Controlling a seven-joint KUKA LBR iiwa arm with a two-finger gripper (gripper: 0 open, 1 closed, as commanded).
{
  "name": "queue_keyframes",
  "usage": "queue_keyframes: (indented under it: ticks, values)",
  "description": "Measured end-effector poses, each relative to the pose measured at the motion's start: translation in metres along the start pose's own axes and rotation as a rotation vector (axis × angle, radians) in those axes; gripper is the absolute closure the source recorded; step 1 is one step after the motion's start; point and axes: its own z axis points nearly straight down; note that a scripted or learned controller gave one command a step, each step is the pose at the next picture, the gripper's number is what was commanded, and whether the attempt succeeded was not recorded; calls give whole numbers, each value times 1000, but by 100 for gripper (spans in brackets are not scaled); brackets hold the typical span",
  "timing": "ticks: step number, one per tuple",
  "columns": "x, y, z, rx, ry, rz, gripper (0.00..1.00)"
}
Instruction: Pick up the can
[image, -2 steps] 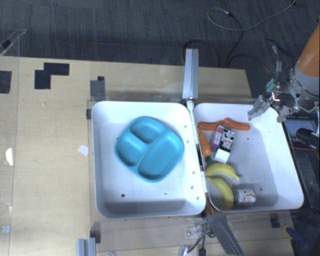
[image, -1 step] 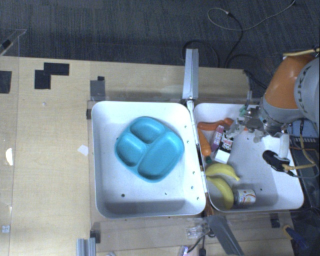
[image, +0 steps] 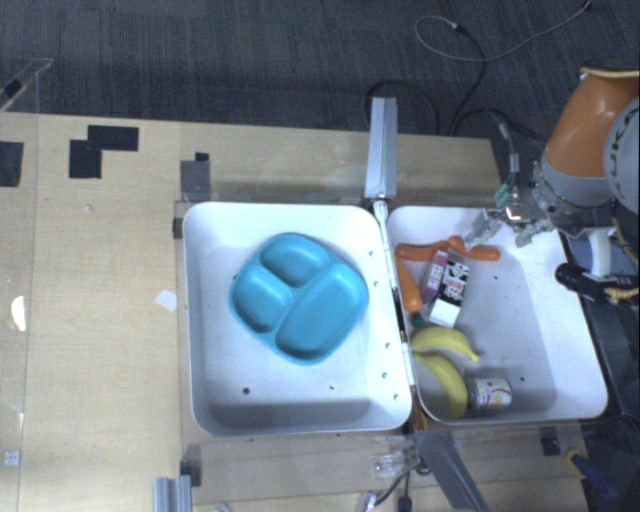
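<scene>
Nearest to me, the can (image: 490, 394) lies on its side in the near part of the right bin (image: 560, 330), its end touching a banana (image: 447, 384) on its left. A second banana (image: 446, 343) lies just beyond the first, touching it. Farther back I see a small dark box (image: 455, 280) with a white label and a purple packet (image: 436, 276) just beside it on the left. An orange carrot (image: 440, 250) stretches across the far end of that bin, and another orange piece (image: 407, 287) runs along the bin's left wall.

On the left, the other bin (image: 205, 300) holds a blue divided plate (image: 299, 296) with three compartments, sitting about in its middle. Both bins sit side by side on the pale wooden counter (image: 90, 300), with a grey metal bar (image: 382, 148) standing at the far end where they meet.

My arm (image: 595, 130) comes in from the right, its orange band high at the far right corner. I see the claw (image: 508, 222) over the far right edge of the right bin, near the carrot's tip and well apart from the can. From this angle I cannot tell whether it is wide or narrow; I see nothing between its tips.
</scene>
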Motion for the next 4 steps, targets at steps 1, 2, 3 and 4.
queue_keyframes:
  ticks: [1, 2, 3, 4]
  values:
    - [50, -15, 71, 0, 3, 151, 0]
    - [18, 13, 74, 57, 13, 390, 0]
    - [19, 18, 60, 37, 9, 386, 100]
    - [-3, 13, -116, 2, 0, 536, 100]
